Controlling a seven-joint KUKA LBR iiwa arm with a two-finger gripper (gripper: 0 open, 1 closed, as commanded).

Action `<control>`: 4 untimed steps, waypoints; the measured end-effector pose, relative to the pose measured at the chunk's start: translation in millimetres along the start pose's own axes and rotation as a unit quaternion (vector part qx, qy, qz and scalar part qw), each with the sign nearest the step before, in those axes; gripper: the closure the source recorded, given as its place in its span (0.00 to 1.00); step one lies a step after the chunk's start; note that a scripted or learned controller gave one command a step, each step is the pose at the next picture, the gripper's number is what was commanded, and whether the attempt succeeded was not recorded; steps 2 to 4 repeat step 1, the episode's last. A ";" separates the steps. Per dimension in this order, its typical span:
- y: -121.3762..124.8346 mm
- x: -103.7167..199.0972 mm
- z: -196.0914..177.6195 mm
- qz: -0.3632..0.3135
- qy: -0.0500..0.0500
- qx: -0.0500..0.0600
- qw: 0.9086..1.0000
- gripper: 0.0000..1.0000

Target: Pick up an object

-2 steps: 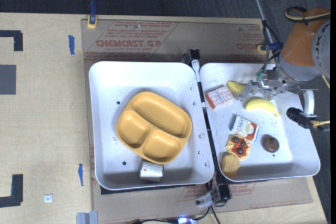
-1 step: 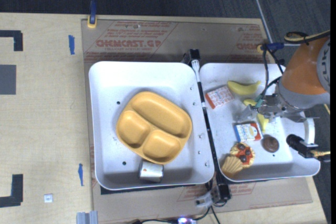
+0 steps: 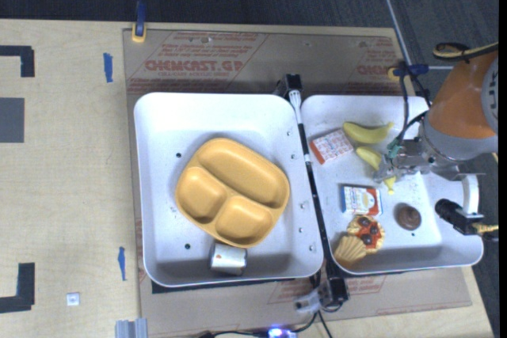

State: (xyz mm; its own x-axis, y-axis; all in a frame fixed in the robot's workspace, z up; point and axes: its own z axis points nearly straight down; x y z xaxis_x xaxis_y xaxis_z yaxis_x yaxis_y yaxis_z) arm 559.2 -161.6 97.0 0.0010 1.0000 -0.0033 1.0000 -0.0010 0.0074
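Yellow is what catches the eye first: a three-part yellow plate (image 3: pixel 231 191) lies in the left bin (image 3: pixel 158 123), with a small white and silver cup-like thing (image 3: pixel 228 259) on its side just below it, near the bin's front wall. In the right bin (image 3: pixel 455 249) a banana (image 3: pixel 366 131) lies near the back, with a second yellowish piece (image 3: pixel 370 157) just under it. A small red and white card (image 3: pixel 331 146) sits left of the banana, close to the wall between the bins. Further forward there is a little blue, white and red packet (image 3: pixel 360 199), a brown round object (image 3: pixel 408 216) to its right, and a toy cupcake with red and orange topping (image 3: pixel 359 238) at the front. The grey arm, orange band showing, reaches in from the right, and its gripper (image 3: pixel 394 167) hangs low right beside the yellowish piece; whether it touches it, or how the claw is set, I cannot tell from here. Both bins rest on a brown cardboard sheet (image 3: pixel 206 59) laid over a pale wooden bench (image 3: pixel 63 194).
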 end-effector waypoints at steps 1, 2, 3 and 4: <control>-11.8 51.5 -114.4 -0.001 0.002 0.003 1.000 1.00; -11.8 51.5 -114.4 -0.001 0.002 0.003 1.000 1.00; -11.8 51.5 -114.4 -0.001 0.002 0.003 1.000 1.00; -11.8 51.5 -114.4 -0.001 0.002 0.003 1.000 1.00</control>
